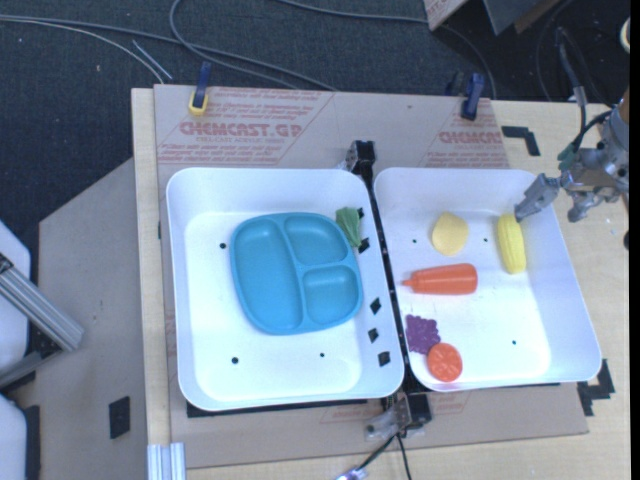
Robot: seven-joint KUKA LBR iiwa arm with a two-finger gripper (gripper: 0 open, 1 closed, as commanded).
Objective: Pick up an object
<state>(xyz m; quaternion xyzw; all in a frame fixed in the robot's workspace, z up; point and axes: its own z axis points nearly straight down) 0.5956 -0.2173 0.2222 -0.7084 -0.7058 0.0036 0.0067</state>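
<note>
from my remote seat i look down on two shallow white bins side by side on a wooden bench. the left bin (200, 368) holds one blue divided tray (296, 271) with three compartments, and one small green object (350, 226) lying just beside the tray's upper right corner, against the wall between the bins. the right bin (540, 338) holds five toy foods: one pale yellow round piece (450, 233) near the top, one yellow corn cob (512, 244) just to its right, one orange carrot (441, 280) lying crosswise in the middle, one purple grape bunch (421, 333) below it, and one small orange-red round fruit (445, 362) touching the grapes near the front rim. the claw (556, 200) hangs at the upper right rim of the right bin, near the top of the corn cob. two grey fingers (531, 200) show spread apart, and nothing sits between them; it grips nothing. i cannot tell whether one fingertip touches the corn.
</note>
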